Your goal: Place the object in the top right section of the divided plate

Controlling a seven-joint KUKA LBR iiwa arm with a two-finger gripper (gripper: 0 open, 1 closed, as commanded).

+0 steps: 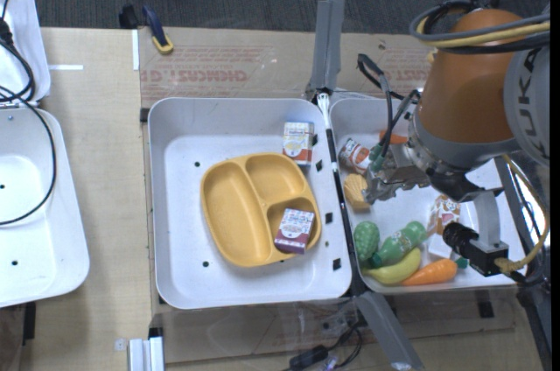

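The gripper (pixel 378 185) hangs low over the right bin (pixel 499 282), just beside a pale yellow, rounded item (pixel 354 190) near that bin's left wall; dark cables and the arm's bulky orange band (pixel 472 72) crowd the view, so it cannot be told whether anything is gripped. Around it lie small, smooth plastic foods: a red and white can (pixel 353 153) at the back, then toward the front a bumpy green piece (pixel 366 238), a green bottle shape (pixel 402 240), a curved yellow banana (pixel 394 270) and an orange carrot (pixel 431 272), packed close against the front rim. Across the divider, the left bin (pixel 175 212) holds a glossy yellow divided plate (pixel 232 212) with rounded corners and raised ridges. A small dark red carton (pixel 295 230) stands in the plate's near right section. A second small box (pixel 298 141), white with red print, stands off the plate near the bin's back right corner. Bare white floor surrounds the plate on its left and front.
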